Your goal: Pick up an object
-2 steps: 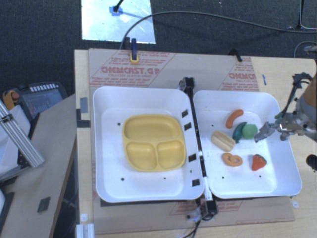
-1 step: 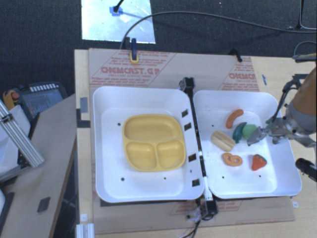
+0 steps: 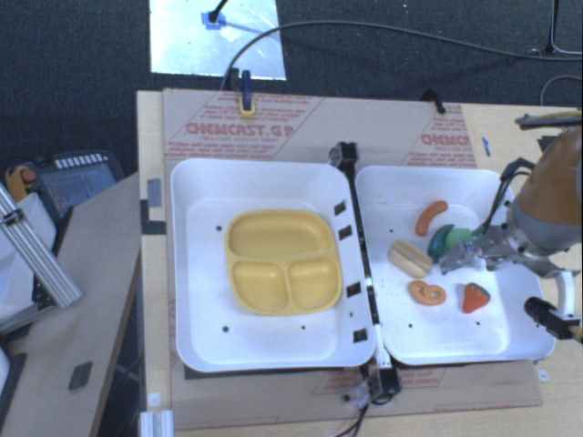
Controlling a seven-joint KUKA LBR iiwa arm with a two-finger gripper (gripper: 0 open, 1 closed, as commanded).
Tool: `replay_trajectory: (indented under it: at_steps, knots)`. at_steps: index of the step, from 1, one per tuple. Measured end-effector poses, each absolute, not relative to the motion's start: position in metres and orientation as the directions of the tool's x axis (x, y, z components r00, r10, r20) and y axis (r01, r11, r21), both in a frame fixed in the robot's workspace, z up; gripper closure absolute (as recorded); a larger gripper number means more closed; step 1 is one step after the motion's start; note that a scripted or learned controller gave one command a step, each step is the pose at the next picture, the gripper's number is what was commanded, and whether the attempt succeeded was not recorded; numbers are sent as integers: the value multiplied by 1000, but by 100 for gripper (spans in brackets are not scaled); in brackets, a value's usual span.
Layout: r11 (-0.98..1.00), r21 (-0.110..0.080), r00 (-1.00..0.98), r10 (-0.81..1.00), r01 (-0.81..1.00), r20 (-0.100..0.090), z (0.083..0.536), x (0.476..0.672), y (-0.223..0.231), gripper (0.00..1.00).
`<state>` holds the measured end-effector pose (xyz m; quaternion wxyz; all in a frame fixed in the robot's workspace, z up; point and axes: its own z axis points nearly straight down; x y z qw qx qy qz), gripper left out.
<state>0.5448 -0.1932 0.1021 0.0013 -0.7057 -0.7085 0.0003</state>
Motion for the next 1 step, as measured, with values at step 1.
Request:
replay_trajectory:
  at_steps: [1]
  knots:
    - [2,3,-2,1000,1000,-1,115,546,-194,100]
